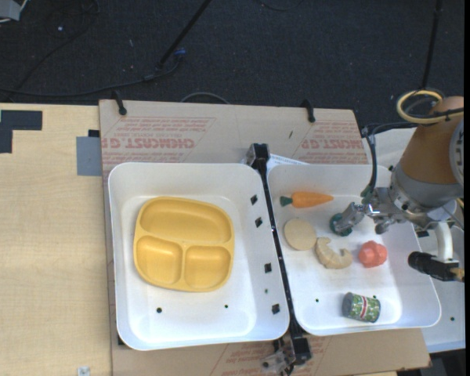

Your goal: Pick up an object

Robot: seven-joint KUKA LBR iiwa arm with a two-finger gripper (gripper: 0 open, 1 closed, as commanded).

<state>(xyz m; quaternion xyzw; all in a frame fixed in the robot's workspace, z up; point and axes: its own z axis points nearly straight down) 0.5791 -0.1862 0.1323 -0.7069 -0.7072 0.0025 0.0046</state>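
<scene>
Overhead, arm (427, 159) reaching in from right, gripper (360, 217) low over right bin (423, 308), fingers spread, holding nothing

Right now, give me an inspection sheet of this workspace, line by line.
Surface: two shallow white bins, left bin and right bin, on cardboard over a wooden bench.
Job's things: in the right bin, a carrot, a round beige disc, a bitten bread piece, a red tomato-like piece, a green-labelled can lying on its side.
Clutter: a yellow divided plate in the left bin.
Grippers: gripper low over the right bin between carrot and bread; open or shut, cannot tell.
Cables: black cables across the dark floor behind; a yellow loop on the arm.
Surroundings: dark carpet.
</scene>
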